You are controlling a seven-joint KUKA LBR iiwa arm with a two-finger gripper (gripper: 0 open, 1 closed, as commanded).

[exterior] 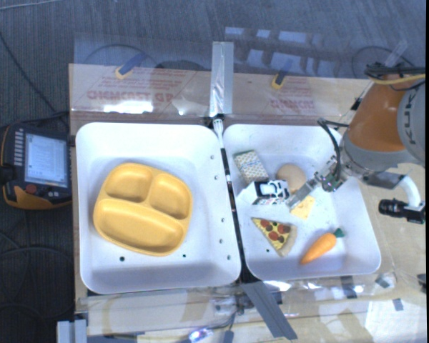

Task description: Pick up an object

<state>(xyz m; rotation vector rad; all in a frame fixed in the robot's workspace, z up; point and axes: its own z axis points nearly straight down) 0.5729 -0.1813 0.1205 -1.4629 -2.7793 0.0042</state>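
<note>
The right bin (357, 259) holds several toy foods: a speckled pale block (249, 164), a tan round piece (292, 173), a yellow cheese wedge (304, 207), a pizza slice (275, 233) and an orange carrot (319, 247). My gripper (273, 190) reaches in from the right and slants down-left into this bin. Its dark tip sits low between the tan piece and the pizza slice, just left of the cheese wedge. Nothing is visibly lifted off the bin floor.
The left bin (93, 138) contains a yellow divided plate (143, 207). A ridge (227, 191) separates the two bins. The arm's orange band (383, 116) hangs over the right bin's far right corner. A handheld pendant (36, 166) lies left of the bench.
</note>
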